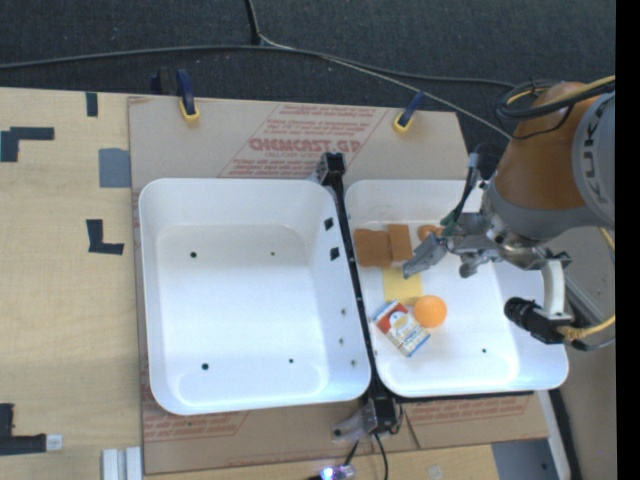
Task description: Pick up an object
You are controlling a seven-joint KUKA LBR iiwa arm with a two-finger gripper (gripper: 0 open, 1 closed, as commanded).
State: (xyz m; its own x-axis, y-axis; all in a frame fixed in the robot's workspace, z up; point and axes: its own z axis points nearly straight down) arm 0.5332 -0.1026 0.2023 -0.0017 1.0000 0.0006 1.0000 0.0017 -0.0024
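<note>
right, here is how i read it from my seat.

arm: my gripper hangs over the upper middle of the right bin, reaching in from the right.

fingers: one dark finger juts down-left toward the bin floor; i cannot tell how far apart they stand, and i see nothing between them.

nearest object: a brown block lies just left of the fingertip, close to the divider between the bins.

under it: a flat yellow card sits just below the block, partly beneath the fingertip.

other candidates: an orange ball lies touching or just beside a small printed box, lower in the same bin.

left bin: nothing i would go for there.

progress: by my judgement, no pick made yet.

risk one: the block sits close to the wall, so a finger could land on the divider or push it aside.

risk two: the card is too flat to pinch.

risk three: the ball would likely roll off if nudged off-centre.
</note>
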